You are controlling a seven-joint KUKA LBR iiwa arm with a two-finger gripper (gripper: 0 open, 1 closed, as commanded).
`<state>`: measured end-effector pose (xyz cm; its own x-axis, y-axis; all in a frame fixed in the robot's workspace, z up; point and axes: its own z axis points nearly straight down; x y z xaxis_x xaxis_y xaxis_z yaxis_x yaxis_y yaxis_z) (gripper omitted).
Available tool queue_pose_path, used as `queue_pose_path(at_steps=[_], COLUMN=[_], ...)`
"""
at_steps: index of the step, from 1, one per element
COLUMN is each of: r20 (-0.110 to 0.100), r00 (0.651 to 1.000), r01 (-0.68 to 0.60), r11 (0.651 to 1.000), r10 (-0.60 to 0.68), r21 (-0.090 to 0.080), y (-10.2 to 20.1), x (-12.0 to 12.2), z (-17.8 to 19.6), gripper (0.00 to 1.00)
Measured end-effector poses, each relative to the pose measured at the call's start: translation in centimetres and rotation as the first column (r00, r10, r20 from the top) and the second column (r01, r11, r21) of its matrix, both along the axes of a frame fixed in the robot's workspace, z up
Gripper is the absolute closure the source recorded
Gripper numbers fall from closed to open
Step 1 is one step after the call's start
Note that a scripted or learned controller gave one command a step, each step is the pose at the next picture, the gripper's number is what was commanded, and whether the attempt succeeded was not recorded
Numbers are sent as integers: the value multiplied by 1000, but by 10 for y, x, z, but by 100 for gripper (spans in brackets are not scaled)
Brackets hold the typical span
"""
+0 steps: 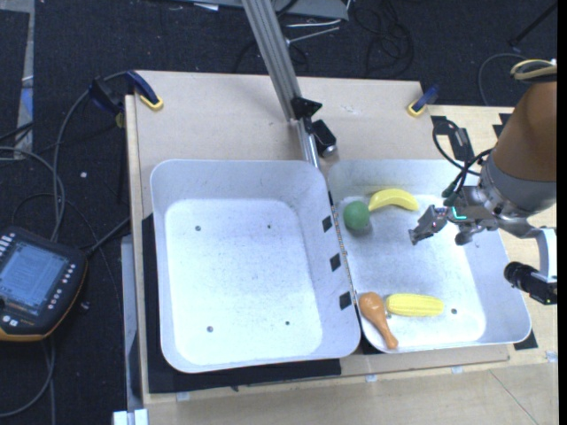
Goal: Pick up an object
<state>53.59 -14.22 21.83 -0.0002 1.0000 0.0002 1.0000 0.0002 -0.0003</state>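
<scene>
The right bin (461, 277) holds several objects. A green ball (357, 216) lies near its left wall, with a yellow banana (392, 200) just to the right of it. Near the front lie a yellow corn cob (414, 305) and an orange gourd-shaped piece (378, 318). My gripper (446, 231) hangs over the middle right of this bin, to the right of the banana and above the corn cob. Its fingers are spread open and hold nothing.
The left bin (239, 264) sits beside the right one, their walls meeting at a ridge with black clips (337, 259). A slanted metal rail (279, 56) runs down to the bins' back. Yellow clamps (423, 102) sit at the bench's far corners.
</scene>
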Motion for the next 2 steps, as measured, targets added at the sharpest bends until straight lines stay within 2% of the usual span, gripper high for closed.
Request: queue_pose_path(at_steps=[1,2], r20=[0,-5], r00=[1000,1000], r01=[0,-1], r11=[1000,1000], r10=[0,1], r21=[0,1], y=[0,10], x=[0,2], z=[0,-54], gripper=[0,0])
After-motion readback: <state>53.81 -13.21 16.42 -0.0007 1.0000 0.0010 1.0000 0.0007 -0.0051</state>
